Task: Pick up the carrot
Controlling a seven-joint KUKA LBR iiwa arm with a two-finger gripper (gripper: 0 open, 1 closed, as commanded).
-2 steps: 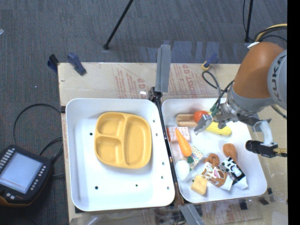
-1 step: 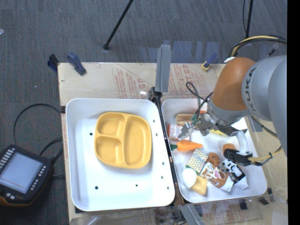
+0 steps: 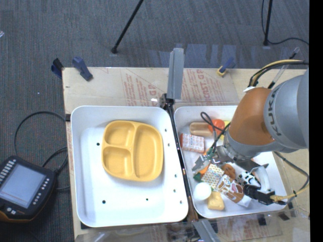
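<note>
Two white bins sit side by side on the desk (image 3: 126,84). Left bin (image 3: 86,185) holds a yellow divided plate (image 3: 133,150), three compartments, lying flat near the bin's centre. Right bin (image 3: 282,170) is crowded: a bread-like tan roll (image 3: 201,129) at the far side, a red-and-white packet (image 3: 192,142) just near of it, a white egg (image 3: 203,191) and a yellow wedge (image 3: 216,201) at the near edge, patterned cartons (image 3: 227,184) between. Arm (image 3: 262,120) reaches in from the right, wrist low over the right bin's middle. Gripper (image 3: 208,161) sits down among the clutter; cannot tell how far open it is or whether anything is in it. Carrot (image 3: 203,173): small orange piece with green end, just near-left of the gripper, beside the bin's left wall. An orange round item (image 3: 218,123) lies partly hidden by a black cable (image 3: 208,121).
</note>
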